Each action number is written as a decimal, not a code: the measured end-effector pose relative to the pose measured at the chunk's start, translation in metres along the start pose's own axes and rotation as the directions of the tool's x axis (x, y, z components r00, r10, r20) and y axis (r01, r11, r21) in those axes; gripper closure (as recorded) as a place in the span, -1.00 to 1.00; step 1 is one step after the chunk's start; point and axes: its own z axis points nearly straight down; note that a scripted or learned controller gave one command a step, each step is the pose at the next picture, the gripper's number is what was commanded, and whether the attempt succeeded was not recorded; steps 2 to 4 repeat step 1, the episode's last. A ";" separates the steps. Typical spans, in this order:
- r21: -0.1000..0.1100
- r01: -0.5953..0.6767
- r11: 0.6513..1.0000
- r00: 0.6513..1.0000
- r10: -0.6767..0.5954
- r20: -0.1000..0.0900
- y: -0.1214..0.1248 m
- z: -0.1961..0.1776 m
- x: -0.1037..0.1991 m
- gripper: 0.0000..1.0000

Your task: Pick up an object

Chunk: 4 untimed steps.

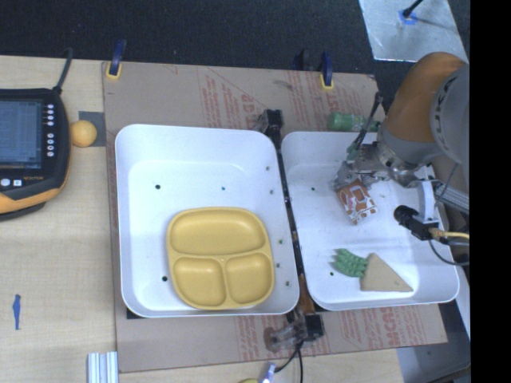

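In the right bin [315, 238], a small red-and-white checkered packet [357, 202] lies near the middle. My gripper [358, 174] hangs right over the packet's far end, at or just above it, and the wrist hides the contact. Near the bin's front edge lie a green leafy toy [347, 262] and, to its right, a tan wedge [385, 276]. The grey arm with its orange band [419, 94] comes in from the right.
The left bin [160, 166] holds a yellow divided plate [220, 257]. A small green object [345, 121] sits on the board behind the right bin. A teach pendant [28, 150] and an orange ball [82, 132] lie at the far left. Black cables [415, 222] trail over the right bin.
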 end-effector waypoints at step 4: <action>-0.002 0.002 1.000 1.000 -0.002 -0.001 -0.052 -0.089 0.069 1.00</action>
